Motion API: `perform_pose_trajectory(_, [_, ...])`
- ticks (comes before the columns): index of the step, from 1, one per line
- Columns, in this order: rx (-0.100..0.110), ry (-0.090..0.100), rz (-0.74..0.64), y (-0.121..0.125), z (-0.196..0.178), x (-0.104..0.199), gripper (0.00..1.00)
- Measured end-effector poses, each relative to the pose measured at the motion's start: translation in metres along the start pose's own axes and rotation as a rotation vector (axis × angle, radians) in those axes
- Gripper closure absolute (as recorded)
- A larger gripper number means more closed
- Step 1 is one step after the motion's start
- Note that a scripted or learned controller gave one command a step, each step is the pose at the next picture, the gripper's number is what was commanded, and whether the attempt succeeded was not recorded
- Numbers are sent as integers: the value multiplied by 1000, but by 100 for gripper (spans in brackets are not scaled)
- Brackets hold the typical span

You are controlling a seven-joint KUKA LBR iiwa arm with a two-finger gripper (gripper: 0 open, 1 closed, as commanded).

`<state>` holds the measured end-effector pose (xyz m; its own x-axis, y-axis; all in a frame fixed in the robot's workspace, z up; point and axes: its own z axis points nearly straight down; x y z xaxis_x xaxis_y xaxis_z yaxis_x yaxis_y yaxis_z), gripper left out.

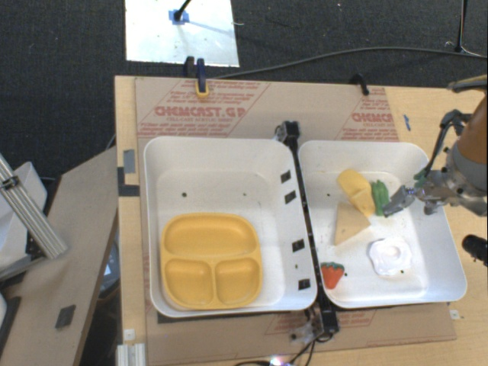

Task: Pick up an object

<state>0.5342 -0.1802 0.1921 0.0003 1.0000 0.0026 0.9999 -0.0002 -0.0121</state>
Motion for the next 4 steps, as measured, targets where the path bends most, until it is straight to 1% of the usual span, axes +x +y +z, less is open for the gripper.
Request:
perform_pose_trajectory(1, [-13,-3,-4,3,-8,1,0])
perform_pose_trajectory(2, [-12,-3,-2,6,33,1,0])
perform_pose_trajectory(3, [-12,-2,-5,14,79,7,0])
perform_pose_trajectory(4, [-16,-1,-2,17,104,6,0])
